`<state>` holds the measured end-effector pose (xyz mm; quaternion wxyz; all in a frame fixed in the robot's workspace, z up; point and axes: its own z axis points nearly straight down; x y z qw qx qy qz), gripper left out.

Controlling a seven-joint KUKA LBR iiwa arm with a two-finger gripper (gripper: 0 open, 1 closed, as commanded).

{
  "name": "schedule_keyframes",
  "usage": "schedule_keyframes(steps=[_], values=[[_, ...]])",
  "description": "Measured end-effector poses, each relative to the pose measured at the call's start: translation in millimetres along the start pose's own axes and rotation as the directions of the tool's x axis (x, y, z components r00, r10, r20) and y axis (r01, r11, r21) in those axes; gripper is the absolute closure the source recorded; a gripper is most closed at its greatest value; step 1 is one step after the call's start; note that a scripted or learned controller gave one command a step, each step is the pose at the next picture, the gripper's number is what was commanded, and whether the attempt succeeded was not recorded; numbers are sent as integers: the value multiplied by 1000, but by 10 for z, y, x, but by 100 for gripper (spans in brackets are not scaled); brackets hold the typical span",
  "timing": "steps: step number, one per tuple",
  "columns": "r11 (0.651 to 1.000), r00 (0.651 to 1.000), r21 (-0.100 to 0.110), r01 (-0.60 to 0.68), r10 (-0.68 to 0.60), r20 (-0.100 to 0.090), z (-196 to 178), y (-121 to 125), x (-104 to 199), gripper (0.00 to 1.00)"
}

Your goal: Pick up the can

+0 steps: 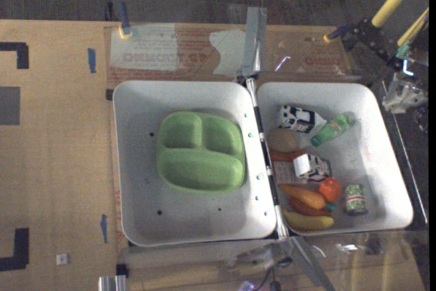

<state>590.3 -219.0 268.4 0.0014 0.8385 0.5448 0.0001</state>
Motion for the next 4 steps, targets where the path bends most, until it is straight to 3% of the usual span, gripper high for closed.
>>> schedule_keyframes(steps=[1, 2, 3, 4], values=[[975, 975, 7, -224, 224, 1, 23, -240, 297, 100], [956, 956, 7, -293, 293, 2, 822, 243, 225, 100], [769, 769, 3, -639, 639, 2, 804, 223, 860, 100], [806, 806, 2, -592, 592, 1, 80, 139, 551, 100]])
